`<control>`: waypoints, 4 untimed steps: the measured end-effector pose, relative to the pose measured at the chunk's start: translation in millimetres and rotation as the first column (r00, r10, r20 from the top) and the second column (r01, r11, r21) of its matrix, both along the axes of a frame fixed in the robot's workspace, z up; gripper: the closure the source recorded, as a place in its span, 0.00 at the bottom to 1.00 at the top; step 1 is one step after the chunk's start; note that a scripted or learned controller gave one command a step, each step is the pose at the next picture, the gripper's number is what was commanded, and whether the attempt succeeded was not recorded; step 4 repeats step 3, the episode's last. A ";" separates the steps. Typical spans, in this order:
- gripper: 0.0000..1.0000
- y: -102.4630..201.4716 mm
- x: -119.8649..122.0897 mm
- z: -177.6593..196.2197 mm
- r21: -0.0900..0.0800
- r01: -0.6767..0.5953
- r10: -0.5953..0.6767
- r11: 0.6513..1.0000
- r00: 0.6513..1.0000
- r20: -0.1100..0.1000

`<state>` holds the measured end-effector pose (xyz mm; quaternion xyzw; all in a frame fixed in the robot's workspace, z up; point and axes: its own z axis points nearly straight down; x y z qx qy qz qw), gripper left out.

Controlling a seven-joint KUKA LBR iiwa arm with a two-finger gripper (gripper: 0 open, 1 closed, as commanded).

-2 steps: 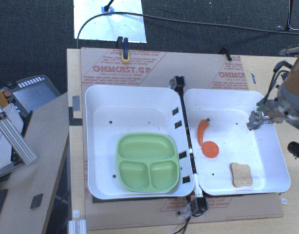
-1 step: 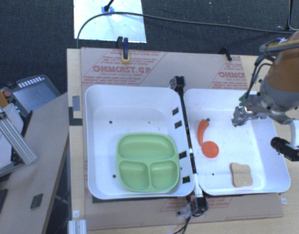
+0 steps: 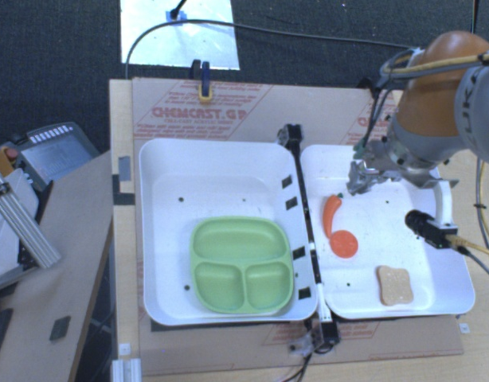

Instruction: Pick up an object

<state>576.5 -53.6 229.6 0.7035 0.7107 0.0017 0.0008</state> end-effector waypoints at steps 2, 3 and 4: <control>1.00 105.6 16.1 11.5 0.001 0.000 0.000 1.000 1.000 0.000; 1.00 155.2 42.9 7.4 0.001 0.001 -0.001 1.000 1.000 0.000; 1.00 155.2 42.9 7.4 0.001 0.001 -0.001 1.000 1.000 0.000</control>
